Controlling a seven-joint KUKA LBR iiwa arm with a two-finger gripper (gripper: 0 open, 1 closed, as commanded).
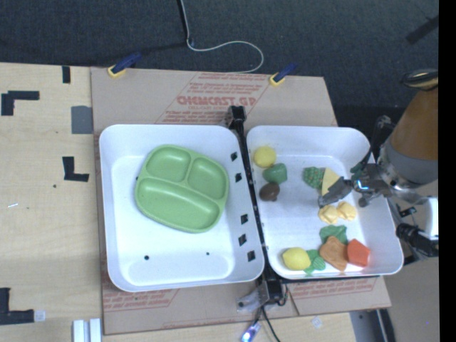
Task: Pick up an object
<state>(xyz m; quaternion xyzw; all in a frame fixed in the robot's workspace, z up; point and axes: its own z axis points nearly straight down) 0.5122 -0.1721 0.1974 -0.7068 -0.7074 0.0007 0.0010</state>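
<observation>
Objects for picking lie in the right bin [313, 135]; the gripper [340, 191], low at its three o'clock side, touches a pale yellow wedge [330, 182], grip state unclear. Nothing is lifted; grasp and raise remain, I judge

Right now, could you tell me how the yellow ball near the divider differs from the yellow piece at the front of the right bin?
The yellow ball sits at the back of the right bin, while the yellow piece lies at its front. The ball looks round; the piece looks wider and more oval. The ball lies just above a green item; the piece touches a green leafy bit. Both are yellow and lie apart from the gripper.
</observation>
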